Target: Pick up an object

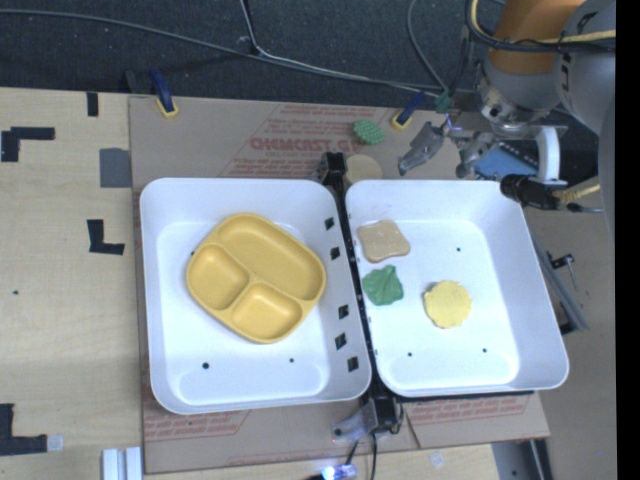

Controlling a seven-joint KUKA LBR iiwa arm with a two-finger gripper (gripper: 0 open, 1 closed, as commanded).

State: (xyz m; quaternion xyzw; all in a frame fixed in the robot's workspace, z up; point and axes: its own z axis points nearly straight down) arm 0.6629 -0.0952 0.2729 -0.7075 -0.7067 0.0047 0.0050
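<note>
Yellow disc (447,304) is unpicked in the right bin (520,258); claw (445,153) is spread, empty; descent needed.

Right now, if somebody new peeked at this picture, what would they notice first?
Probably the big yellow divided plate lying in the left bin, since it is the largest, brightest thing there. Next, the three small food-like pieces in the right bin: a tan slice, a green leafy piece touching it, and a yellow round piece lying apart. The gripper hangs open beyond that bin's far edge.
</note>
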